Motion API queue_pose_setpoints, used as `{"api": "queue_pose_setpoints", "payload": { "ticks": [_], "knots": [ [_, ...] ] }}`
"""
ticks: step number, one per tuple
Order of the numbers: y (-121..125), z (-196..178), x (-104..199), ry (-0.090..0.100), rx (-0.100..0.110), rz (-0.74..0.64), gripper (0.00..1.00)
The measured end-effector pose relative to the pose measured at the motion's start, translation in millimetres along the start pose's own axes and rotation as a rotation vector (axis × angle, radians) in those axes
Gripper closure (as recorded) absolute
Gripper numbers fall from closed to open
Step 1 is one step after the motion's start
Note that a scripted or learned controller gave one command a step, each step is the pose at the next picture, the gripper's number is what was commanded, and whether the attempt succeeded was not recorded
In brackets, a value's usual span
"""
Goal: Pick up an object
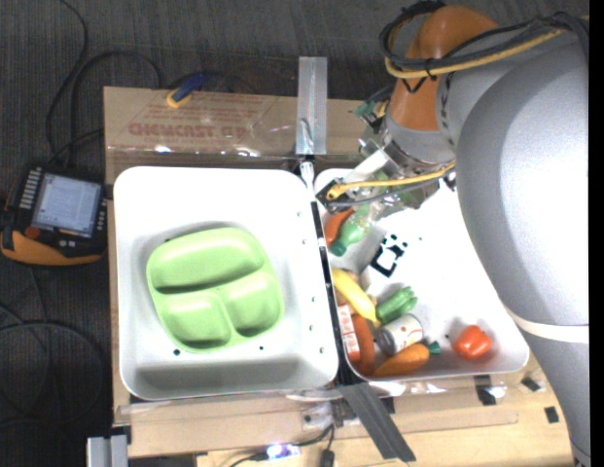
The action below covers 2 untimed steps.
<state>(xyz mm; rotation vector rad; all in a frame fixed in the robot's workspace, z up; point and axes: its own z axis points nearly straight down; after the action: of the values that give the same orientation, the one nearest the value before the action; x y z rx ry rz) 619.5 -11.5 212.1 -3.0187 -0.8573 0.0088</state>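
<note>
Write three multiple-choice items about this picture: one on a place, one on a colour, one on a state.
1. Where does the sectioned tray lie?
A. in the left bin
B. in the right bin
C. on the floor

2. What colour is that tray?
A. red
B. blue
C. green

3. How does the yellow banana rest?
A. standing upright on the bench
B. lying in the right bin among other toy foods
C. lying on the green tray

Answers: 1 A, the tray sits inside the left bin. 2 C, its whole surface is light green. 3 B, the banana lies near the left wall of the right bin, beside an orange carrot.
</note>
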Motion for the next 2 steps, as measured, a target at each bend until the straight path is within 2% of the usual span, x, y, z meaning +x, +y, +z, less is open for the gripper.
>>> {"api": "queue_pose_setpoints", "payload": {
  "ticks": [1,2],
  "knots": [
    [12,-37,11,-0.001,-0.005,-0.416,1.0],
    [43,-9,15,-0.001,-0.003,-0.237,1.0]
  ]
}}
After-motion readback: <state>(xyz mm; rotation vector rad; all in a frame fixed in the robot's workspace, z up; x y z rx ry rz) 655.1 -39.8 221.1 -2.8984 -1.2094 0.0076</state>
